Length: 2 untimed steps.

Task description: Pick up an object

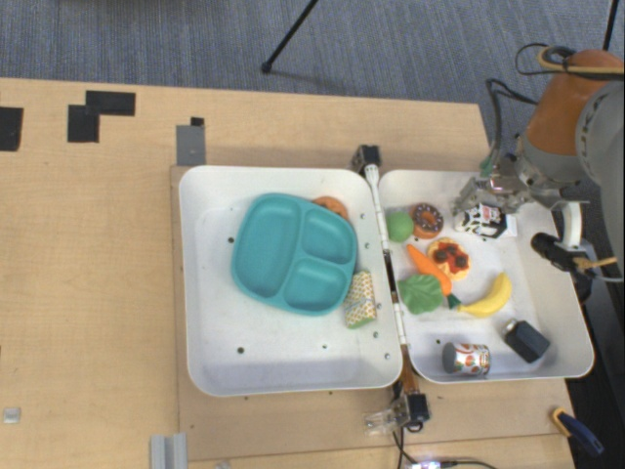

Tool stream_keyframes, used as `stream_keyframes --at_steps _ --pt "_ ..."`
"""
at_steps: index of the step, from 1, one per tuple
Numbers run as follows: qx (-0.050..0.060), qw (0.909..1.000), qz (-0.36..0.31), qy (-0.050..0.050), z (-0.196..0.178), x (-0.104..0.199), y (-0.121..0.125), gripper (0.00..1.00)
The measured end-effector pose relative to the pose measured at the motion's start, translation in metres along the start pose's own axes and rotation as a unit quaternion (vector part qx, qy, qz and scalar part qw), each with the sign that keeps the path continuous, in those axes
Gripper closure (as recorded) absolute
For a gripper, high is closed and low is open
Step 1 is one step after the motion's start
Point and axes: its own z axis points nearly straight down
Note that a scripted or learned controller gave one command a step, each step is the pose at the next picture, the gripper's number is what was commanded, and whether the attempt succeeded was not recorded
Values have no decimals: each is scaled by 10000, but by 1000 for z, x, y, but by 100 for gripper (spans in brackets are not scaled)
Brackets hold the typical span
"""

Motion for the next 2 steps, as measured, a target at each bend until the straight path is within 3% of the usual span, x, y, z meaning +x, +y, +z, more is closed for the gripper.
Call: stream_keyframes --at_steps 2 --pt "15 10000 4 3 2 -2 -1 0"
